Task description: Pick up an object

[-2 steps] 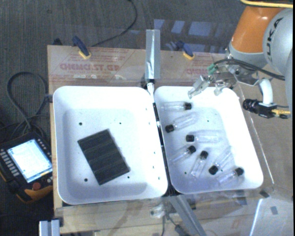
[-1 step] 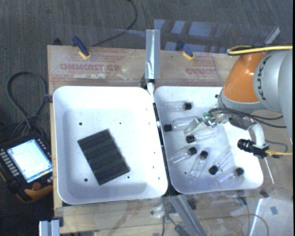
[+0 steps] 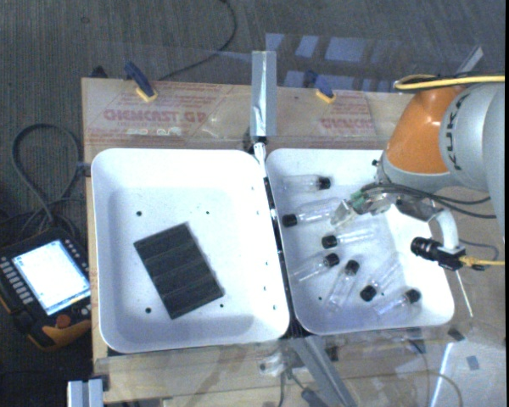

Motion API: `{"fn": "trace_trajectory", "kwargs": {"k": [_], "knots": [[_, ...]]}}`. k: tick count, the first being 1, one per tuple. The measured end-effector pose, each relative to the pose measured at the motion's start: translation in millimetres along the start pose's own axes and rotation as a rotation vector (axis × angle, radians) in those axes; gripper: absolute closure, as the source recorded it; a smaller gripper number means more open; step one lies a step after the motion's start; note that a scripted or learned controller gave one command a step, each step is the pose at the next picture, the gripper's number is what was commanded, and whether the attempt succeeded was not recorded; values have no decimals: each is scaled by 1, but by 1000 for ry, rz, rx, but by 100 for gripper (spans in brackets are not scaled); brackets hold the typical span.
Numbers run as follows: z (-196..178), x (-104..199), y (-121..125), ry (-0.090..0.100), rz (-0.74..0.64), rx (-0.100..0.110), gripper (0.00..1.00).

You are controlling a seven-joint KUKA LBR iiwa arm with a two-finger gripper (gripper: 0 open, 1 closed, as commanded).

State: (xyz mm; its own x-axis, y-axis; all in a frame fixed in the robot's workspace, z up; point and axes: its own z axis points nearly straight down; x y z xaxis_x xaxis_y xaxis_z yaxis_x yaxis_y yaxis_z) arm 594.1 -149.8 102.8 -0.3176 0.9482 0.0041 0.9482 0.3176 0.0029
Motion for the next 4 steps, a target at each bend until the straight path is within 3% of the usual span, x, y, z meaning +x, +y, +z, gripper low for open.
{"fn": "trace_trajectory", "kwargs": {"k": [1,2,3,4], "knots": [[-120,-11,44,-7,18,3,100],[-120,-12,44,-7,19,3,0],[-233,-47,36,-7,-23,2,0],[-87,-21,59,-5,-65,4,0]]}}
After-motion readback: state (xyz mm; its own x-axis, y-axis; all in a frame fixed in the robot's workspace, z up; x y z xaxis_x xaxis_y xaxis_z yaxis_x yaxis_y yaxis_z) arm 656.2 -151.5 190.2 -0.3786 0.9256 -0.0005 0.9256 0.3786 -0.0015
